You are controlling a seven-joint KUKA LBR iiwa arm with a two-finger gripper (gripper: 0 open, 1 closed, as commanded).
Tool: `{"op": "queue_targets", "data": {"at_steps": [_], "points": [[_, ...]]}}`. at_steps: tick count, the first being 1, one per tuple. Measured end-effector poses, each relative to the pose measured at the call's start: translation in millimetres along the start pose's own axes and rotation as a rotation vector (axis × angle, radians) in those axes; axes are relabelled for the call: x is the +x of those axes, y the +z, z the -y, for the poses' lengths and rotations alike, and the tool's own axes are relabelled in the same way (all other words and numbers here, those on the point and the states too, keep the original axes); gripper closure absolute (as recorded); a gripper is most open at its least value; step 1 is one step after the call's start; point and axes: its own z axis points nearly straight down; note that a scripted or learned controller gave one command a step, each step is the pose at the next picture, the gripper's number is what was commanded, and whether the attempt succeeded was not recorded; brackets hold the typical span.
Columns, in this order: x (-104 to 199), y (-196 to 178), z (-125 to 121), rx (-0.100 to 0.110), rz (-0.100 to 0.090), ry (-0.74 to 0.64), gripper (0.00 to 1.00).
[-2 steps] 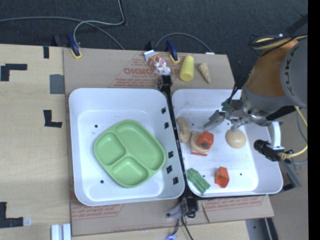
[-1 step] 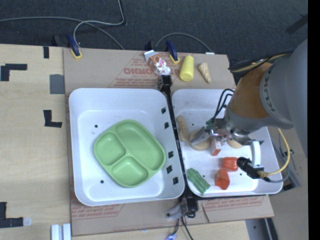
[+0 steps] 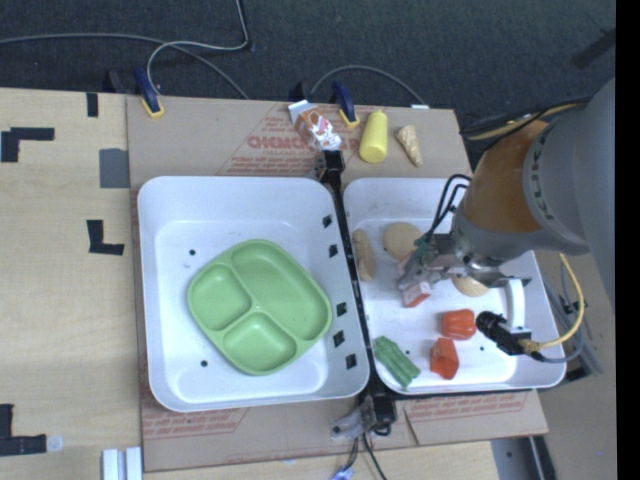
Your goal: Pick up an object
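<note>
Nearest, along the near wall of the right bin (image 3: 530, 376), lie a green ridged piece (image 3: 396, 360) at the left corner and a red piece (image 3: 445, 358) just to its right. Slightly farther, a red-orange piece (image 3: 458, 323) sits beside a black fitting with a yellow cable on the arm's near side. In the left bin (image 3: 165, 268) rests a green divided plate (image 3: 259, 305), tilted in plan, with three compartments. Farther into the right bin, the gripper (image 3: 418, 280) is low among the objects, over a small grey-and-red item (image 3: 413, 294); whether its fingers are apart or together cannot be told, and nothing can be seen held between them. A pale round object (image 3: 468, 286) lies just right of it, a beige round one (image 3: 402, 238) just beyond, and a tan elongated piece (image 3: 365, 256) near the bin's left wall. Beyond the bins, on the cardboard (image 3: 200, 138), lie a small printed carton (image 3: 313, 124), a yellow bottle-like object (image 3: 374, 136) and a beige cone-like object (image 3: 410, 145).
</note>
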Motion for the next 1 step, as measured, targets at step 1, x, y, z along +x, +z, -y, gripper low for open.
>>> {"op": "queue_targets", "data": {"at_steps": [1], "points": [[54.2, -78.6, -51.8, 0.001, 0.001, 0.0, 1.0]]}}
